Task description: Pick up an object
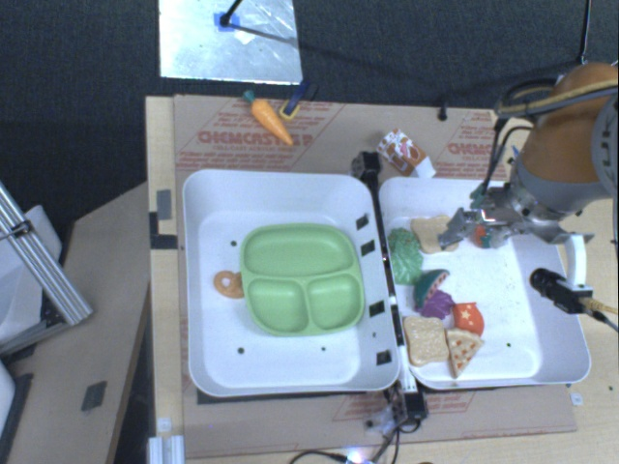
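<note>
**Operator:** Where's the claw right now?

**Spotter:** Your claw hangs over the far part of the right bin, with the arm reaching in from the right. Open or closed, I can't tell from this angle. I see nothing gripped.

**Operator:** Nearest pick?

**Spotter:** The pale slice. It lies flat on the bin floor just left of your claw. I can't tell if they're touching or just apart. Its long axis looks roughly left to right, pointing at the claw. My read is that you need a short shift left, then down. Watch the lettuce leaf, which sits just on the near side of the slice.

**Operator:** What else is in the bins?

**Spotter:** In the right bin, going nearer from the lettuce:
- watermelon wedge
- purple piece
- red piece
- toast
- pizza slice

All of these are bunched along the bin's left half. The left bin holds a green divided plate with a small brown ring just left of it. On the worktop beyond the bins you have a carrot and a wrapped snack.
</note>
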